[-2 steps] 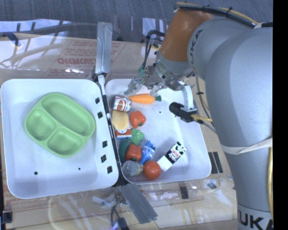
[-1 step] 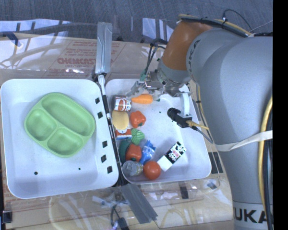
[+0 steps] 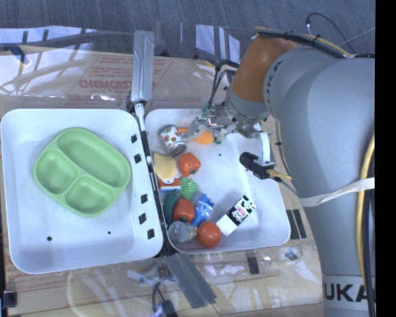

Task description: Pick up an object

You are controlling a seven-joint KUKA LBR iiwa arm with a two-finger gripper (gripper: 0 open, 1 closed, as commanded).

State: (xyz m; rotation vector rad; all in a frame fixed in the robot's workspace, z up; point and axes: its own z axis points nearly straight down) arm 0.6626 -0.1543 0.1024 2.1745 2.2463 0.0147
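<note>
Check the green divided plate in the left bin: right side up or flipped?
Right side up. The green plate lies flat in the left bin, its three hollow compartments facing up toward the camera.

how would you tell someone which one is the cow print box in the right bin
Go to the right white bin, then to its near end, towards the right of the toy pile. The small box lies tilted beside a red tomato, and it alone is white with black patches.

The arm's base (image 3: 346, 289) reads "UKA"; the cardboard (image 3: 102, 84) reads "CHEMCAS".
</note>
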